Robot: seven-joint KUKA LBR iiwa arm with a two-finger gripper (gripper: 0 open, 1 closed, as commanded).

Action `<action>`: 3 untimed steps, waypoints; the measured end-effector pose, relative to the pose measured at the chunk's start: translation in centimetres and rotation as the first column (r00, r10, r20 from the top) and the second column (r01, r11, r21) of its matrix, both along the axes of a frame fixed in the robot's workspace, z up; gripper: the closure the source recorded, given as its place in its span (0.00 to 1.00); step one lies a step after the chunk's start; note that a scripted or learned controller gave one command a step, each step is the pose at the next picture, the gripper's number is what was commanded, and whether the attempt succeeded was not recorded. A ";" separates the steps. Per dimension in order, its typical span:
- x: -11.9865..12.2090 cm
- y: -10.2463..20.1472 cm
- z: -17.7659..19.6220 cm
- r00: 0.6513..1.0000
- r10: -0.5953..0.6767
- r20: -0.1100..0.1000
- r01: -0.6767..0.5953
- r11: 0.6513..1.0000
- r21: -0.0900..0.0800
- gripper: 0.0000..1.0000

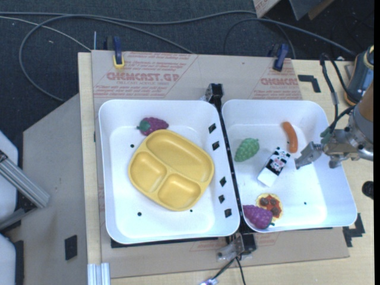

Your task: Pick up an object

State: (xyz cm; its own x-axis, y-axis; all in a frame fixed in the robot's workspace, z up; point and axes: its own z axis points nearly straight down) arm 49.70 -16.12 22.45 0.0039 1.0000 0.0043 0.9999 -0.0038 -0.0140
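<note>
1. Claw (313, 157), jaws apart and empty, hovers by the right bin's (332, 209) right edge.
2. Approach step: milk carton (274, 166) lies mid-bin, just beside it.
3. Next: centre over carton, descend, close.

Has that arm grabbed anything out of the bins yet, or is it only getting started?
Nothing looks picked up yet. The gripper hangs over the right bin, beside the black-and-white carton, with nothing seen between its fingers. The hot dog, green grapes, pizza slice and purple grapes all lie in that bin. Closing on one item and lifting it is left.
</note>
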 end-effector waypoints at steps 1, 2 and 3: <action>0.3 0.0 0.6 1.000 0.004 0.013 -0.004 1.000 -0.003 0.00; 0.5 1.0 -4.2 1.000 0.004 0.008 -0.004 1.000 -0.001 0.00; 1.4 0.6 -9.5 1.000 0.004 0.009 -0.004 1.000 -0.002 0.00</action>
